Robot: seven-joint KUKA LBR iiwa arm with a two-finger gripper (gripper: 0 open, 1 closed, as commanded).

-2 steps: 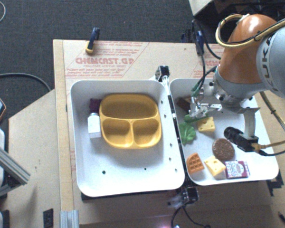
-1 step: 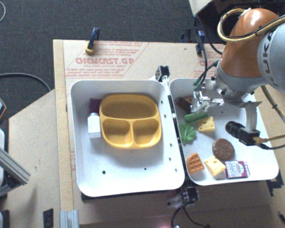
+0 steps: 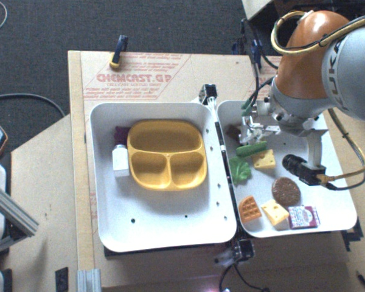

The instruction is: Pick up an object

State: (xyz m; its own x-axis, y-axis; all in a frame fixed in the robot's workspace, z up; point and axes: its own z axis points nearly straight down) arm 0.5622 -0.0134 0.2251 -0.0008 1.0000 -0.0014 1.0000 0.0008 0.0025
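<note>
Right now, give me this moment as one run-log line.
tool: low in right bin, over green pea pod | grasp: unconfirmed | nearby: cheese wedge | left bin: yellow divided plate

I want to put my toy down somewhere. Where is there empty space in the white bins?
The left bin has bare floor in front of the yellow tray, along its near edge. The right bin is crowded: cheese wedge, green leaf, waffle, brown patty and pink packet lie close together, with the pincer above the green bean.
</note>
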